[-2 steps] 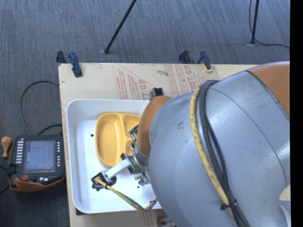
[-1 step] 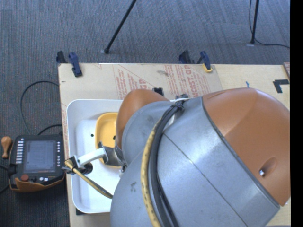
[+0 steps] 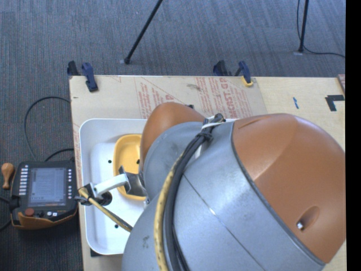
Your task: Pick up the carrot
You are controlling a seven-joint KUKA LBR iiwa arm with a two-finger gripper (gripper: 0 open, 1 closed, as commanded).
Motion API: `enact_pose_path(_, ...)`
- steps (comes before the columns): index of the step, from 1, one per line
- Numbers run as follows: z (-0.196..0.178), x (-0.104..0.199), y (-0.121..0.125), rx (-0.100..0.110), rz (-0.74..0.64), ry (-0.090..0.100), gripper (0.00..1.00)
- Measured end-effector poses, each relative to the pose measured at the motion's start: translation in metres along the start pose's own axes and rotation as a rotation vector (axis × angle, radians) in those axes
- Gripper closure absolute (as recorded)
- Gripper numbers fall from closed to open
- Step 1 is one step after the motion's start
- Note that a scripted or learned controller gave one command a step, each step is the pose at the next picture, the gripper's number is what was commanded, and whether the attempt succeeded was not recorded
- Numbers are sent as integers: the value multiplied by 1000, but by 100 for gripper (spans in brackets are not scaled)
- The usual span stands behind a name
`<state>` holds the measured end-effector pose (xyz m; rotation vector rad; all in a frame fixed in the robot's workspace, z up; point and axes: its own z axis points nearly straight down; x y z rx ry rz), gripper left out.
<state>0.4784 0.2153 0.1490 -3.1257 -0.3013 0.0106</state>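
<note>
The arm's grey body (image 3: 225, 208) with its orange band (image 3: 282, 162) stands very close to the camera. It covers the right bin and most of the left bin (image 3: 84, 151). Whatever lies beneath the arm is hidden. In the uncovered left strip of the left bin sits a yellow bowl-shaped thing (image 3: 127, 154), partly under the arm. Below it lies a white-handled tool (image 3: 110, 186) with a dark end. A thin yellow and black stick (image 3: 107, 210) lies slanted across the bin floor.
The bins rest on a plywood board (image 3: 169, 89) held by blue clamps (image 3: 89, 75) at its far edge. A teach pendant (image 3: 45, 193) lies on the carpet to the left of the bench. Tripod legs (image 3: 144, 27) stand on the carpet beyond the board.
</note>
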Motion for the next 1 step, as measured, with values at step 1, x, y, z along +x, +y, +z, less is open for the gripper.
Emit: enact_pose_path(1, 62, -8, 22, -1, -161, 1, 100)
